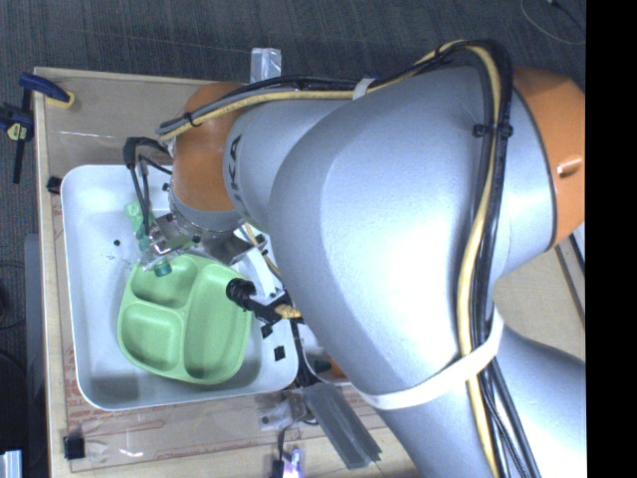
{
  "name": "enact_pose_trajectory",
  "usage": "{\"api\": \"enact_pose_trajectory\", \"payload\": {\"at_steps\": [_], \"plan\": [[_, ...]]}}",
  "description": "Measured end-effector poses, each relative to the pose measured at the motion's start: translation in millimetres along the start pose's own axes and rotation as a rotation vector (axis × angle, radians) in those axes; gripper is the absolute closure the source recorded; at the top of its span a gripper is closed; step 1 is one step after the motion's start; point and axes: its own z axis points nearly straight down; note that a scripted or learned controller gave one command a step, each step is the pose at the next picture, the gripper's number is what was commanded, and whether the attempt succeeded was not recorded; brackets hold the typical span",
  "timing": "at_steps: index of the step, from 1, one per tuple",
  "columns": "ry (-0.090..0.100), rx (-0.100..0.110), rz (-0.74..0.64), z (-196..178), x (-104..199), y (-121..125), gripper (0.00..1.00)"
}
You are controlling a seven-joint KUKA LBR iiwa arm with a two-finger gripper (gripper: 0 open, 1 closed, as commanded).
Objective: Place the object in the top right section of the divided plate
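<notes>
The big grey arm (398, 237) reached in from the right and covered most of the bench (100, 118). Its claw (154, 250) hung low over the top edge of the green divided plate (184, 327), which lay in the white bin (85, 267).

Right by the claw there was a small green thing (132, 212), and a bit of something see-through and green (159, 265) sat at the plate's top rim. That small thing looked like the object for the task, but it was too little and too blurry to name. It could not be told if the claw was gripping it, letting it go, or only near it, because the wrist and wires hid the tips.

The plate's big section and the two smaller ones looked bare, apart from the bit at the rim. So the job did not look done. The arm seemed to be in the middle of bringing the object to the plate. What was left, most likely, was to get the object over the top right section and let it drop there.
</notes>
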Motion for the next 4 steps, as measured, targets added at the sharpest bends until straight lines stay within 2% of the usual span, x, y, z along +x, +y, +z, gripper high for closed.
{"api": "enact_pose_trajectory", "payload": {"at_steps": [1,2,3,4], "plan": [[0.0,0.001,-0.001,0.8,0.7,-0.2,0.0],[0.002,0.008,-0.009,-7.7,2.4,-1.0,1.0],[-0.001,0.001,0.305,-83.2,-62.8,17.1,1.0],[0.0,0.001,0.274,-260.7,-39.6,53.5,1.0]]}}
